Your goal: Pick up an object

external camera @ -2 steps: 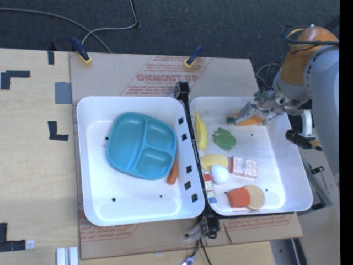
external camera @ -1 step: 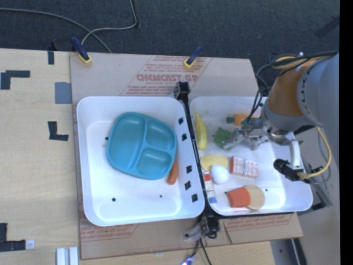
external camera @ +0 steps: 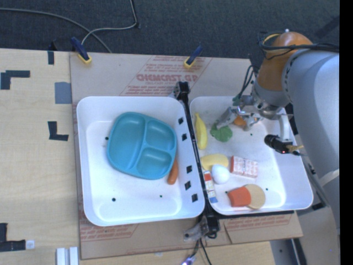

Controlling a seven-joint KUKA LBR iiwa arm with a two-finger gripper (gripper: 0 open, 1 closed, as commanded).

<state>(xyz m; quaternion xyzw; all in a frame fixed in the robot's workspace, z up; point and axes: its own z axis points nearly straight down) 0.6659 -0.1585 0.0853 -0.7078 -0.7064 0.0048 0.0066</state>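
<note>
**Two white bins, one arm low over the right one**

Two shallow white bins sit side by side on a sheet of printed cardboard that covers the wooden table. We see smooth, glossy plastic with rounded corners on both. The left bin holds a turquoise divided plate, a rounded-square shape with three compartments, lying tilted across the bin floor. Touching the plate's right edge is a small orange carrot, slim and tapered.

The right bin carries a scatter of toy food. A yellow banana, curved and matte, lies along the bin's left wall. Just beside it is a green leafy piece, lumpy and irregular. Below these we find a pale yellow rounded piece touching a white egg, and to their right a small pinkish box with printed faces. Near the front wall, a red block rests against a flat tan disc.

We see the grey arm reaching in from the right, its orange band above the wrist. The gripper hangs low over the back of the right bin, just above and to the right of the green leafy piece. A small orange thing shows at its tip; whether the fingers are wide, narrow or closed on anything we cannot tell.
</note>
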